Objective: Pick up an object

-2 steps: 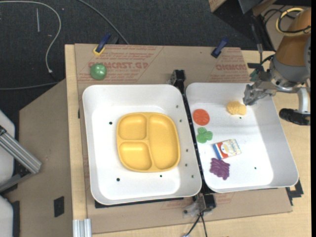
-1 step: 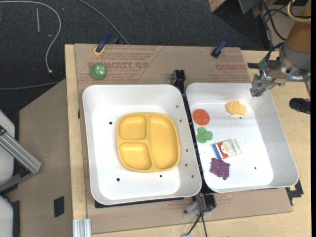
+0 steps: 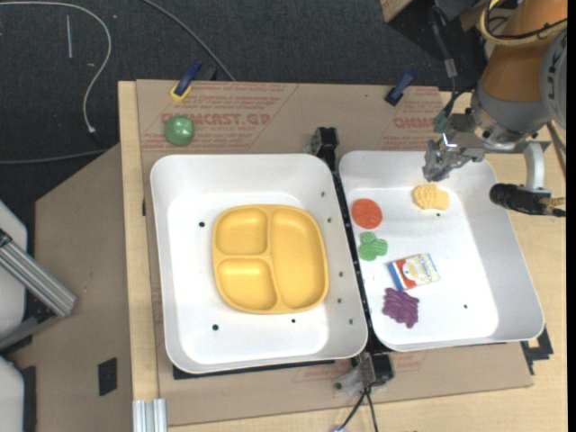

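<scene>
Metal jaws [image 3: 438, 164] above knobbly yellow toy [image 3: 431, 196] (glossy white bin [image 3: 504, 268]).

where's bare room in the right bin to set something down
In the right bin, bare floor runs along the right side, right of the carton and below the yellow toy, down to the near right corner. The left strip is crowded: red disc, green toy, purple toy. The gripper hangs over the far edge.

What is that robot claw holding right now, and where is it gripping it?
Nothing. The gripper hangs above the yellow toy in the right bin, with a gap between them.
</scene>
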`<state>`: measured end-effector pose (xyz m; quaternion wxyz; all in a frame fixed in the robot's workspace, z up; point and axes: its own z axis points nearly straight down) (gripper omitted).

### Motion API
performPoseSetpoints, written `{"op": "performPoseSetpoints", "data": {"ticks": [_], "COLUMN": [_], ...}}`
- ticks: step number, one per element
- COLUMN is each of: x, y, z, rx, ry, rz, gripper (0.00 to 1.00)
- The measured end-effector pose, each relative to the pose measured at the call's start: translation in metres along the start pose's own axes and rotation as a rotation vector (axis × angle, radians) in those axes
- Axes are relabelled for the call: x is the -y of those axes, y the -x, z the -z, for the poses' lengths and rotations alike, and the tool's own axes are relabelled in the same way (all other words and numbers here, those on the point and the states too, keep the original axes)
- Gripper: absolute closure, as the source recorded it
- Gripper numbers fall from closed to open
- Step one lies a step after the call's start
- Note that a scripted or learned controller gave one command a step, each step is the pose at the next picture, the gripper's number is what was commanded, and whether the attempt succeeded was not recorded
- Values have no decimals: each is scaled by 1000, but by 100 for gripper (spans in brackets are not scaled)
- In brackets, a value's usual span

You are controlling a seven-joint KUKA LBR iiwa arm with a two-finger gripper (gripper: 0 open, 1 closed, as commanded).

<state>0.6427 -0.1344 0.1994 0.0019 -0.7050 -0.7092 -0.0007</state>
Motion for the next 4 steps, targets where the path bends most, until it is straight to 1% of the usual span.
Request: {"op": "performPoseSetpoints", "data": {"ticks": [2, 4], "x": [-1, 8], "y": [-112, -211], "z": [27, 12], "rx": [1, 1], "ry": [4, -2], "rz": [1, 0], "gripper": [100, 100]}}
